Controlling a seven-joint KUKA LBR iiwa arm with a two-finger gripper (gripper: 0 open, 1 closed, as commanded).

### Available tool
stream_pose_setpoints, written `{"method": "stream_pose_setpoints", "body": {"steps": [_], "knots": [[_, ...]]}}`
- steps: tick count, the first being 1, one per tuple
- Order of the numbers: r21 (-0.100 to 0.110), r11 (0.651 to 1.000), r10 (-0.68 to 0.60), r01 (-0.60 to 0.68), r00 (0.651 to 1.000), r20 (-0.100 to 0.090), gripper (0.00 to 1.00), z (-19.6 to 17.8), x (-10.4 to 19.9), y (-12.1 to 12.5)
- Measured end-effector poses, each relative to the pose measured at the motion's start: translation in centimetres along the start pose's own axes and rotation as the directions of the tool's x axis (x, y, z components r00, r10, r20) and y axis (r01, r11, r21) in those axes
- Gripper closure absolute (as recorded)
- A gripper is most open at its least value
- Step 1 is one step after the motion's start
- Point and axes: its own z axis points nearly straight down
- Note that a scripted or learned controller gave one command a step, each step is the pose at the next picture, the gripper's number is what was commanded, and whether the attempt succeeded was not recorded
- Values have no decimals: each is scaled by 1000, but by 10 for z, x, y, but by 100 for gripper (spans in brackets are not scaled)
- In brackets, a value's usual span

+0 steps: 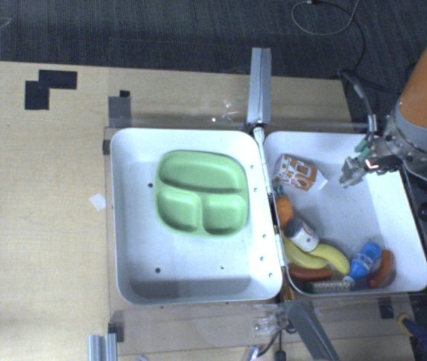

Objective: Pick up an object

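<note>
A: Along the near wall of the right bin [416, 239], heaped: banana [319, 257], blue bottle [364, 262], reddish sausage-shaped piece [383, 269]. Apart, toward the far left corner, alone: small orange-and-white carton [298, 173].

B: Worth choosing the carton, probably. Clear space all round.

A: Pincer [355, 168] just right of it, above bare bin floor. Nothing held; open or closed, cannot tell.

B: Best to centre over the carton, then descend straight.

We are seeing orange markings on the small white carton [298, 174], just left of the gripper [358, 168], but we are reading no words there.
</note>
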Motion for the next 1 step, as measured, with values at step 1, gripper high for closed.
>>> {"method": "stream_pose_setpoints", "body": {"steps": [1], "knots": [[-2,999,47,-47,999,2,100,-85,-19,-12]]}}
